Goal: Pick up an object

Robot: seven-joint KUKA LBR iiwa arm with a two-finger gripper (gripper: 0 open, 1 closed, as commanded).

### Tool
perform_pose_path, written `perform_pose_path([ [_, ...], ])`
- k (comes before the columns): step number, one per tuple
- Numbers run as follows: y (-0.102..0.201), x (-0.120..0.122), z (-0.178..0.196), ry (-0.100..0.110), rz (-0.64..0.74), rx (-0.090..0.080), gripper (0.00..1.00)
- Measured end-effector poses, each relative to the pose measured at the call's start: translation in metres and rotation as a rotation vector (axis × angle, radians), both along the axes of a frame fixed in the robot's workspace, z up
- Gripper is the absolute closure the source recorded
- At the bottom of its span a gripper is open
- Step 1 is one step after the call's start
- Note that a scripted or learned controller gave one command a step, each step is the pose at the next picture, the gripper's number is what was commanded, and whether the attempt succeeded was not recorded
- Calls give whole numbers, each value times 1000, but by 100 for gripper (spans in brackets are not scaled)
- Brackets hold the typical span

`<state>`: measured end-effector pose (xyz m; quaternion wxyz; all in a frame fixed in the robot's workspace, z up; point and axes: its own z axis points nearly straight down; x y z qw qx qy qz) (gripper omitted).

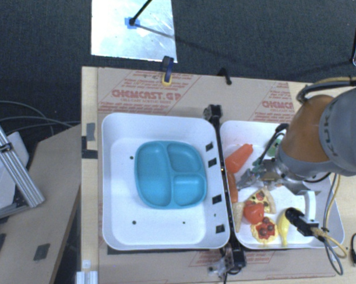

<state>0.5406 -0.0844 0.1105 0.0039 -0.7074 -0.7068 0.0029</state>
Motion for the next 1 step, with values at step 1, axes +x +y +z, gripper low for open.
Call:
perform_pose_path([
  [1, 85, 33, 78, -20, 14, 1, 0],
])
